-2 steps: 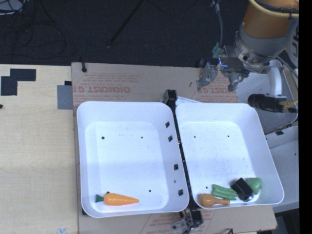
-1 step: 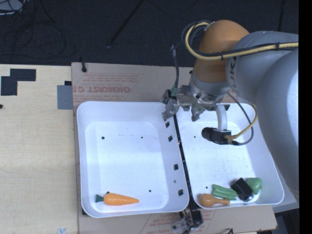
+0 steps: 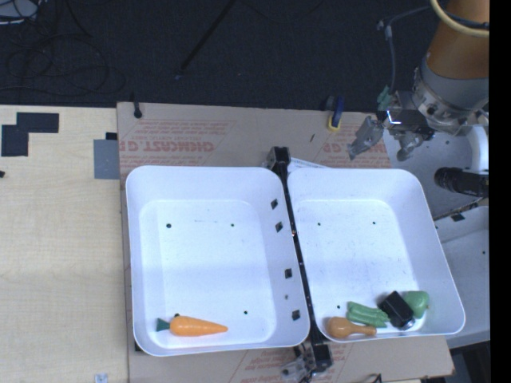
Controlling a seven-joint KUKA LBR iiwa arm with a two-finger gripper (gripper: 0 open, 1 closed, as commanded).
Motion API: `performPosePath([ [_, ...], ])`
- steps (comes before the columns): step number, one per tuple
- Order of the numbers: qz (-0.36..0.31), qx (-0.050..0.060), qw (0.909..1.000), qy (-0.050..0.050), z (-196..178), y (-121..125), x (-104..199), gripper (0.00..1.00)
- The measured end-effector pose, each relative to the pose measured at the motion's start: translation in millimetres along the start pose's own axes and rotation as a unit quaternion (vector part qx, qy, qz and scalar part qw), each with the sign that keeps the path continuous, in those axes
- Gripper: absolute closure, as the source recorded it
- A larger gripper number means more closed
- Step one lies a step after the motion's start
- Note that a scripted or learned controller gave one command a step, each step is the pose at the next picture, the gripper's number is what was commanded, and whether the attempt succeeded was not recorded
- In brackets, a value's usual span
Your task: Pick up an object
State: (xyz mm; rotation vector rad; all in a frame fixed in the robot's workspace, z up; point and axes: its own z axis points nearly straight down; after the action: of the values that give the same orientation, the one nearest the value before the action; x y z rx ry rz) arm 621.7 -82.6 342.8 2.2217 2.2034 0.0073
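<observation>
An orange carrot (image 3: 197,325) lies at the near left corner of the left bin (image 3: 144,238). In the near right corner of the right bin (image 3: 435,238) sit a tan pear-shaped piece (image 3: 348,329), a green pod (image 3: 368,314), a black block (image 3: 396,309) and a light green piece (image 3: 417,300), close together. My gripper (image 3: 384,140) hangs above the far right rim of the right bin, well away from all of them. Its two fingers are spread apart, with nothing between them.
Both bins rest on a cardboard sheet (image 3: 215,138) on the bench. A black divider clip strip (image 3: 287,246) runs between the bins. A small yellow and blue clamp (image 3: 335,116) stands behind the right bin. Dark floor with cables lies beyond.
</observation>
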Motion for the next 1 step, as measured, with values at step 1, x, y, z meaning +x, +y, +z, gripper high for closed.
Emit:
performPosePath([
  [1, -0.004, 0.012, 0.9999, 0.003, 164.9, 18.5, -3.8, 0.00],
])
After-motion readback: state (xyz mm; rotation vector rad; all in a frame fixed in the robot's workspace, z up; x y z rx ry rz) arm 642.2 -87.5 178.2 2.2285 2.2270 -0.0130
